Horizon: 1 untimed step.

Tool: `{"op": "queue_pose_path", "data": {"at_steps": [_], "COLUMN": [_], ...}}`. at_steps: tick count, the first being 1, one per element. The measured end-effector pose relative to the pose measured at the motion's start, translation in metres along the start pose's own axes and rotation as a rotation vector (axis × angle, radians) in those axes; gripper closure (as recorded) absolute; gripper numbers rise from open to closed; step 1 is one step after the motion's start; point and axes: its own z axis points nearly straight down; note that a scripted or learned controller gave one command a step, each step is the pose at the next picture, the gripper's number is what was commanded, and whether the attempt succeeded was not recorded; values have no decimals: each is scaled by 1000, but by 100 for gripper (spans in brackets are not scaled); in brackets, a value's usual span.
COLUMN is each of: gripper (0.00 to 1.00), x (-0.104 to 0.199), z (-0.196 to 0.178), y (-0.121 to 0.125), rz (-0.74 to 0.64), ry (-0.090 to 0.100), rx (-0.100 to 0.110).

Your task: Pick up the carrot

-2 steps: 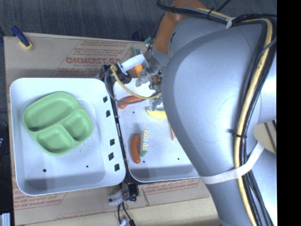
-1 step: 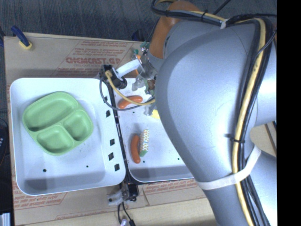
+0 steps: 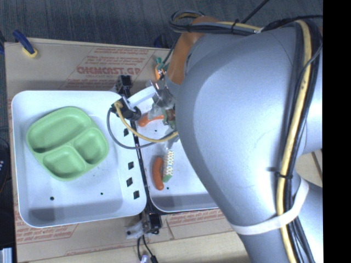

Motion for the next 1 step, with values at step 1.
{"op": "queue_pose_path", "data": {"at_steps": [1], "gripper": [0], "x": [32], "z": [43], "y": [-45], "rz": [4], "ry": [25], "rx": [-22]}}
